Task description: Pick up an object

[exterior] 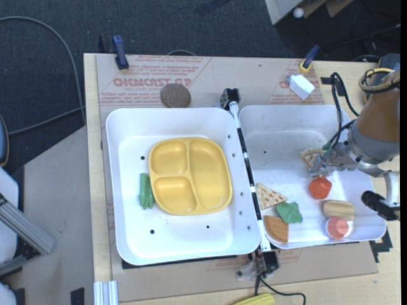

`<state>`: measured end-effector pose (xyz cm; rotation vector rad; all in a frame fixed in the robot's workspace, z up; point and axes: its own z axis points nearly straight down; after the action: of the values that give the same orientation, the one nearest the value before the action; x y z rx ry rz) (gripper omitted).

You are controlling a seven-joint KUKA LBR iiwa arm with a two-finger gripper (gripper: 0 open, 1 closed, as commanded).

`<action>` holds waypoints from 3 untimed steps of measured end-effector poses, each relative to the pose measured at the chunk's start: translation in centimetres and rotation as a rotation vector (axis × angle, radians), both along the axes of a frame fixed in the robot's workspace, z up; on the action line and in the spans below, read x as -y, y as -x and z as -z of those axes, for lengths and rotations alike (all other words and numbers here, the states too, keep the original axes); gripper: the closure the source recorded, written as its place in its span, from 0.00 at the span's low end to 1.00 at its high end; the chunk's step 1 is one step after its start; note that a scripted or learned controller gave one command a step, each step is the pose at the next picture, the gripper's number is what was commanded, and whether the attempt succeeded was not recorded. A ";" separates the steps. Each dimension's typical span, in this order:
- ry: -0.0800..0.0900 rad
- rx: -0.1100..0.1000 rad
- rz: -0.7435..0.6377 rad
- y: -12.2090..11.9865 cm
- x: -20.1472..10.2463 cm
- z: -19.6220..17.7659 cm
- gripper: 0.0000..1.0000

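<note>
The surface is brown cardboard with red writing. Two white bins sit on it side by side, the left bin and the right bin. A round brown disc and a small white block lie behind the bins.

Bright, even overhead light, with the white bins nearly washed out and only soft, short shadows. Dim at the dark floor along the top and left. Slightly soft throughout, blurrier toward the right edge.

Setting: robotics lab. Evidence: cardboard-covered tabletop held by blue clamps; two white bins; loose cable over dark carpet; aluminium framing.
</note>
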<state>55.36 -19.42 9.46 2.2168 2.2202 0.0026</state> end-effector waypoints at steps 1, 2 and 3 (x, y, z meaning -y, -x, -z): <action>-0.003 -0.006 0.001 1.9 -2.3 1.0 1.00; -0.003 -0.005 0.001 2.0 -2.3 1.0 0.00; -0.002 -0.004 0.000 -4.3 -7.0 1.0 0.00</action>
<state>59.64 -12.46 8.47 2.2198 2.2233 0.0012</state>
